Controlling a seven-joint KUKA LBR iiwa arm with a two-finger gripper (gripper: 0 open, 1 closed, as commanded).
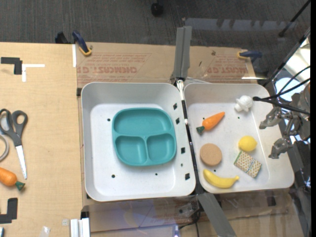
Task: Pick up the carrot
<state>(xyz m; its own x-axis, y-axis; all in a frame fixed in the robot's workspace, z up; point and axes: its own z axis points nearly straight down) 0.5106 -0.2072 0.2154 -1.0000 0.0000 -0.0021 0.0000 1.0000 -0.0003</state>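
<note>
Pincer (pixel 277 135) hangs at the right edge of the right bin (pixel 276 179), its two metal fingers spread apart with nothing between them. Nearest to it lie a yellow lemon (pixel 248 143) and a patterned sponge square (pixel 248 164) — both sit between it and the target. Further left in the same bin rests the carrot (pixel 212 121), near the wall that divides the bins, well apart from the pincer. Its long axis runs on a slant: orange tip up and to the right, green top down and to the left. A white object (pixel 243 103) sits above, a tan round cookie (pixel 211 154) and a banana (pixel 220 179) below. The coming move, I judge, is a reach leftward across the bin — closing across the carrot's narrow width. The left bin holds a teal divided plate (pixel 144 136).
</note>
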